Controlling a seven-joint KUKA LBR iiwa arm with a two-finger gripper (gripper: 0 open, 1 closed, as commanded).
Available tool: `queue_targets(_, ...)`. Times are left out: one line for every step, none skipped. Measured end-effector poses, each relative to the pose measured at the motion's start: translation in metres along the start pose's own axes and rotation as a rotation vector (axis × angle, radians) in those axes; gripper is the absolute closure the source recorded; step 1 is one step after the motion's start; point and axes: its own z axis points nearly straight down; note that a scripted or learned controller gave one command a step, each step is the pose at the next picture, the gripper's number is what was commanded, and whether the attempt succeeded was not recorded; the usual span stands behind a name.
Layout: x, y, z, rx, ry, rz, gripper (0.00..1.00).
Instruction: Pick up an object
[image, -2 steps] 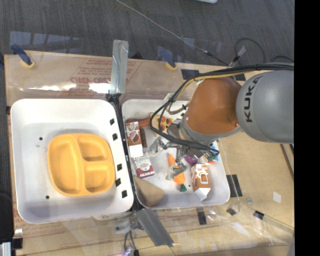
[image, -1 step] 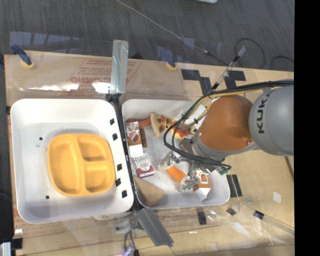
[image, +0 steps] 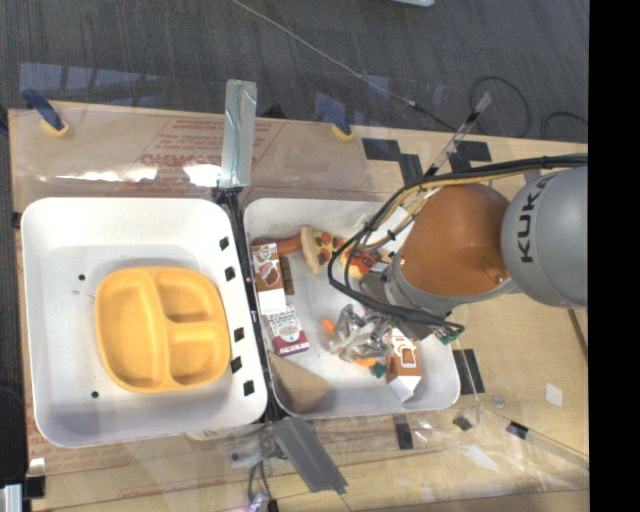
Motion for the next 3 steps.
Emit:
queue_targets(-0.042,0.036,0.008,0.008,0.007,0.249,1.00)
queue_targets(-0.126,0.025,-0.094,0.005,-0.004,0.103,1.00)
queue_targets(-0.160,0.014,-0.125,0.001,0.000,-0.005,1.00)
